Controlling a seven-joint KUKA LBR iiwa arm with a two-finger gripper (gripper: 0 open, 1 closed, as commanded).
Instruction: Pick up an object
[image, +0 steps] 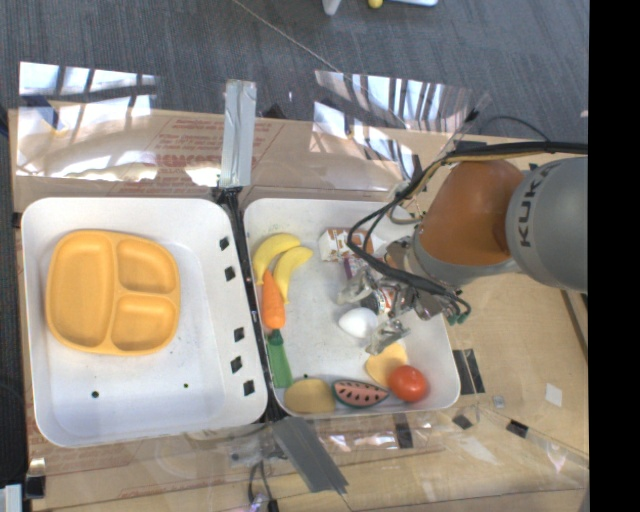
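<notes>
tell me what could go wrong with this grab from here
The gripper is low in the right bin, right beside the white egg; a round egg could roll or slip away. The cheese wedge and tomato sit close below, so they might get knocked or pinched instead.

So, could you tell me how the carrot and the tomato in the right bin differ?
The carrot is orange, long and thin with a green top; the tomato is red and round. The carrot lies along the right bin's left wall, below the bananas; the tomato sits near the bin's front right corner, beside the watermelon slice. Both are toy foods lying loose in that bin.
</notes>
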